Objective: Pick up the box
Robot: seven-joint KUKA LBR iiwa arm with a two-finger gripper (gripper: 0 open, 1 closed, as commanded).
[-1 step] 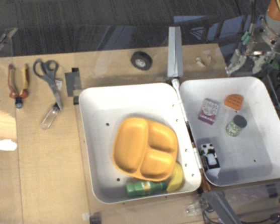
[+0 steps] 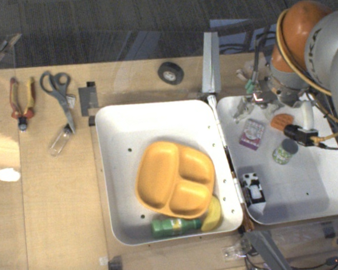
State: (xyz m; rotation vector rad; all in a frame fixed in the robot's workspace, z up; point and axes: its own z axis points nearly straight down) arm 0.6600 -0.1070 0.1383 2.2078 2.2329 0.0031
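- Arm [image 2: 322,39] is reaching in from the right and hanging over the back of the right bin [image 2: 323,195]; tool [image 2: 257,97] is sitting near that bin's back-left corner, above the bin floor as far as the slanted view lets me judge.
- Tool state: I cannot tell whether it is apart or together (the metal parts are blurring into cables and glare there). Nothing is visibly clamped in it.
- Box [image 2: 253,133] is lying flat in the right bin, just in front of the tool and near the left wall. It is looking small, pale and translucent, with a purple edge along its lower side and a faint grid or print on its top face, turned slightly askew to the bin walls.
- Neighbours in the same bin: an orange piece [image 2: 281,121] just to its right, a small jar [image 2: 283,153] with a dark cap further forward, a black-and-white item [image 2: 252,188] by the left wall.
- Doing the step well, my judgement: centring over the box, turning the wrist to match its skew, spanning its narrower sides, then descending straight. Thin, flat things are tending to slip, so going low matters.
- Risk: clipping the orange piece while closing.
- Left bin [image 2: 118,168] is holding a yellow divided tray [image 2: 175,178], a green bottle [image 2: 175,225]; not relevant.
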